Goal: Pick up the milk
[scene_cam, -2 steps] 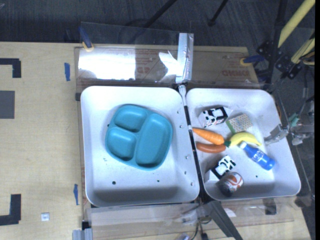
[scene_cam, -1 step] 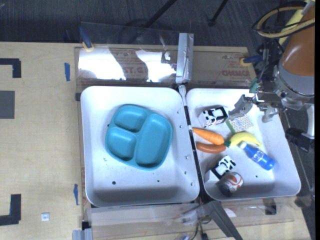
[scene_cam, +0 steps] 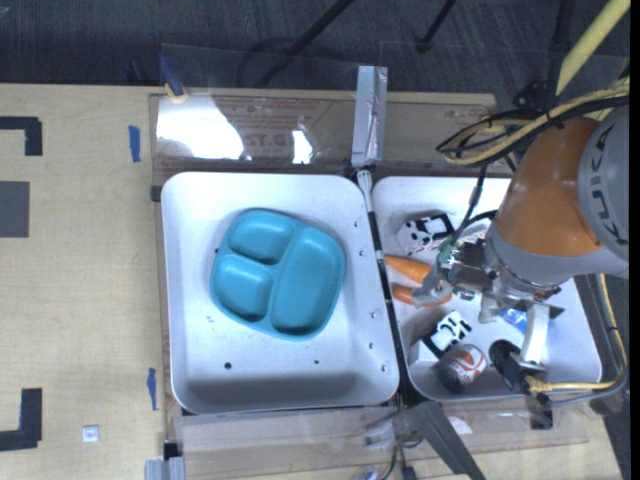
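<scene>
We see the gripper [scene_cam: 462,280] low in the right bin [scene_cam: 580,353], jaw state unreadable, between two cow-patterned milk cartons [scene_cam: 426,232], [scene_cam: 447,333] beside a carrot [scene_cam: 408,267], so we fear it clamps the carrot instead.

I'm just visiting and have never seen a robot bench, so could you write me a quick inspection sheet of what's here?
Surface: wooden bench bearing a left bin and a right bin.
Job's things: black-and-white carton, likely the milk, in the right bin.
Clutter: blue tray in the left bin; carrot, second black-and-white item and a ball in the right bin.
Gripper: gripper low over the right bin, holding nothing visibly.
Cables: yellow and black cables at the arm.
Surroundings: dark carpet, blue tape.
</scene>
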`<state>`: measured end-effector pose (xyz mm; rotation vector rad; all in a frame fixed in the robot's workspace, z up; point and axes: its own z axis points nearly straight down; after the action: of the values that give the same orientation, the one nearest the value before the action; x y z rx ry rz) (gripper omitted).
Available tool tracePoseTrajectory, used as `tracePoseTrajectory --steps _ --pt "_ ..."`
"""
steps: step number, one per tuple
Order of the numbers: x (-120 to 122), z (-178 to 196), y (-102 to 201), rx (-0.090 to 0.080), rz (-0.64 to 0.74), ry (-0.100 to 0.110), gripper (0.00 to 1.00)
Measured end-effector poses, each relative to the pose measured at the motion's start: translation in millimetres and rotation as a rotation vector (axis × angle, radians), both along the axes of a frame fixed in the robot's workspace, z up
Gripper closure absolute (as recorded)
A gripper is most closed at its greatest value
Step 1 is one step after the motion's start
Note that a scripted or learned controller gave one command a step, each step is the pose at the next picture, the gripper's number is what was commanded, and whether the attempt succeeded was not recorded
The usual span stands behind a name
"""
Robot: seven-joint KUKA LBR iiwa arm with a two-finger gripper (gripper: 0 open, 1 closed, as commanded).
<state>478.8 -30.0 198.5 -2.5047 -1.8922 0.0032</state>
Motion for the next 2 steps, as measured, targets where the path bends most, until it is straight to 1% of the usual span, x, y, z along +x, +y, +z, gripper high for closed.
tracePoseTrajectory --steps 1,2 --pt "1 9 -1 -0.001 -0.002 -0.001 1.0" --pt "0 -15 72 -0.001 -0.367 0.002 1.0"
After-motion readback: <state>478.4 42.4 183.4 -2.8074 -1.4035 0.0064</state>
